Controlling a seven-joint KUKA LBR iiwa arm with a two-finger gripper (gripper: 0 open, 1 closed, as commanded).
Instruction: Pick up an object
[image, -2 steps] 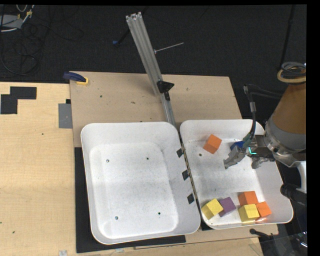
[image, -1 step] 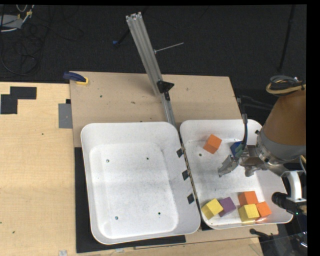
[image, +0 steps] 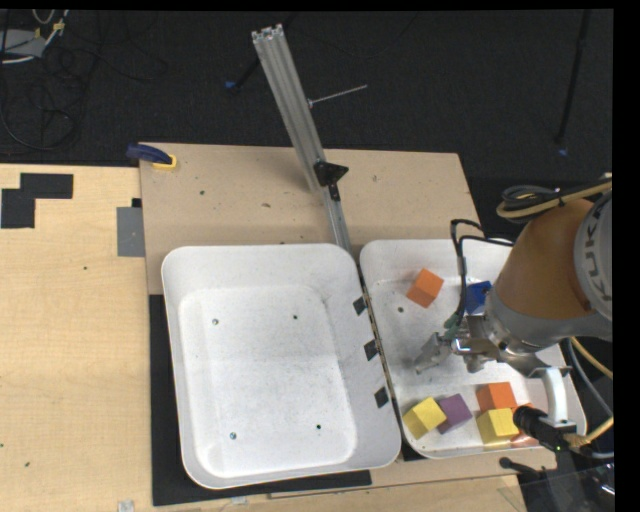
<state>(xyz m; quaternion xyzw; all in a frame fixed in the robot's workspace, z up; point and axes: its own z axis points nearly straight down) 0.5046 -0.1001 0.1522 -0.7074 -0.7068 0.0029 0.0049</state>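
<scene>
Several small blocks lie in the right bin (image: 400, 262). An orange cube (image: 425, 287) sits near the bin's back left. A blue block (image: 478, 295) is half hidden behind the arm. Along the front edge are a yellow cube (image: 425, 415), a purple cube (image: 455, 409), an orange block (image: 495, 396) and a second yellow block (image: 497, 427). My gripper (image: 437, 351) hangs low over the bare middle of the right bin, between the orange cube and the front row. It is open, with nothing between its fingers.
The left bin (image: 190, 275) stands beside the right one, with black clips (image: 369, 349) along the shared rim. A slanted aluminium rail (image: 296, 110) rises behind the bins. The arm's orange band (image: 545, 270) covers the right bin's far side.
</scene>
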